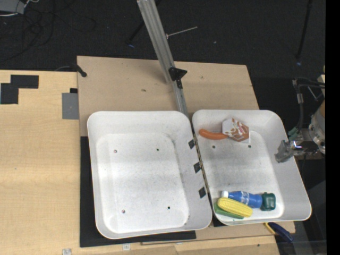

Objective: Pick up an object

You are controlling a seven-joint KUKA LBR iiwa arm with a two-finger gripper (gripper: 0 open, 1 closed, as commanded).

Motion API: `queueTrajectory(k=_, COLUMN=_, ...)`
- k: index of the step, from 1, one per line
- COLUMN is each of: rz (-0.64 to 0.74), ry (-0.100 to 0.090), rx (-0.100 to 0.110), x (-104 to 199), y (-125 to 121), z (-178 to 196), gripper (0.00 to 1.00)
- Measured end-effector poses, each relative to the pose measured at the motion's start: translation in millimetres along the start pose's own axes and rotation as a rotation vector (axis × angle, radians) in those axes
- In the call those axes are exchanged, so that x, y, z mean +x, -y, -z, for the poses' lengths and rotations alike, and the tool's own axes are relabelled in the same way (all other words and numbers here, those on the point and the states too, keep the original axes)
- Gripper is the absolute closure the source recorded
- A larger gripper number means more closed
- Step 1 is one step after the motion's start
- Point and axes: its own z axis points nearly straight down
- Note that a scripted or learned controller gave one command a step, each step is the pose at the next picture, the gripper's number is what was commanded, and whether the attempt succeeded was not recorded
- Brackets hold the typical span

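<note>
The claw hangs at the right bin's right rim; whether it is wide or narrow cannot be told. In that bin, a corn cob touches a blue bottle near the front.

Four candidates, all in the right bin. At its far edge an orange carrot lies flat, just beside a crumpled red-and-white packet. Near the front edge, a blue bottle with a green end lies on its side, touching a yellow corn cob.
</note>
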Motion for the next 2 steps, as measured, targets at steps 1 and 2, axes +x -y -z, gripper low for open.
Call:
queueTrajectory(k=1, rz=0.003, ry=-0.003, rx=0.002, x=46, y=-26, z=3, gripper=1.00)
queueTrajectory(k=2, rz=0.004, ry=-0.003, rx=0.004, x=105, y=-41, z=8, gripper=1.00)
